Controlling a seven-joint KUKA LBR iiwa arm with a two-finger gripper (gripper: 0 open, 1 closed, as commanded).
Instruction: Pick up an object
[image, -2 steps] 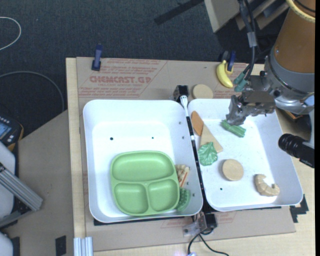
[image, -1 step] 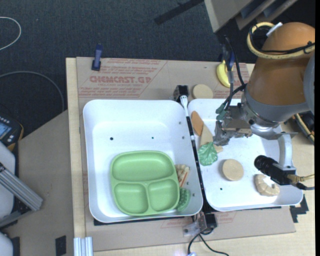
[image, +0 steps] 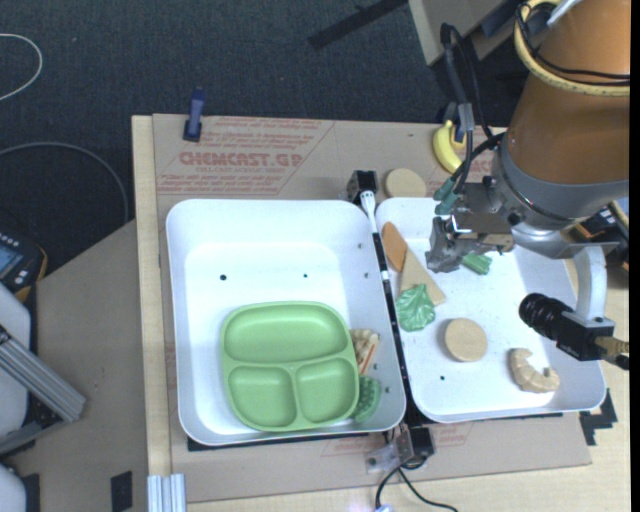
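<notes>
Gripper (image: 447, 256) hangs low in the right bin (image: 560, 400), beside a green piece (image: 476, 264), seemingly positioned to grab it; its grip cannot be judged.

The only text that can be read stands on the board (image: 240, 150) under the bins. Behind the left bin (image: 190, 300), large reddish letters spell "CHEMCAST G P", printed at a slight slant. Above and below this word run some lines of smaller reddish print, but they are too small and blurred to read. More faint reddish print shows on the front edge of the board, below the bins, and it also cannot be read. No other label, number or sign in the view is legible.
</notes>
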